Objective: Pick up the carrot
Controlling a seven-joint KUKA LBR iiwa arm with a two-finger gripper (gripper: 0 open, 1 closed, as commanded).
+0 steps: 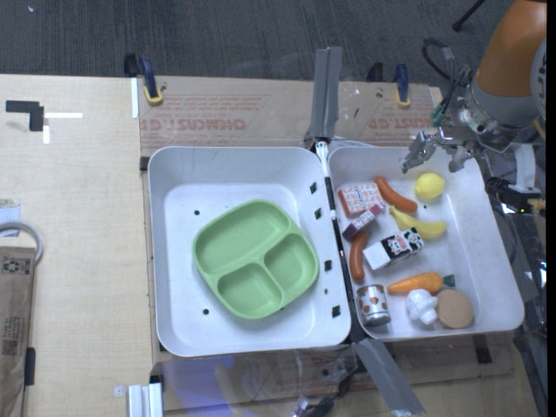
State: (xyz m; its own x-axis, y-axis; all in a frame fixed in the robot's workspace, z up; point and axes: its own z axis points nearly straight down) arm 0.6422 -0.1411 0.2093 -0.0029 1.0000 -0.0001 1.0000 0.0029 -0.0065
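Observation:
The carrot (418, 282) is orange with a small green top and lies on its side in the right bin (486, 259), near the front, between a milk carton (393, 248) and a white garlic bulb (421, 307). My gripper (438, 143) hangs over the far edge of that bin, well behind the carrot and just above a yellow lemon (429, 185). Its two fingers stand apart with nothing between them.
The right bin also holds two sausages (395, 195), a banana (419, 225), a red snack pack (360, 200), a can (373, 303) and a round brown bun (454, 309). A green divided plate (254, 259) lies in the left bin (174, 233).

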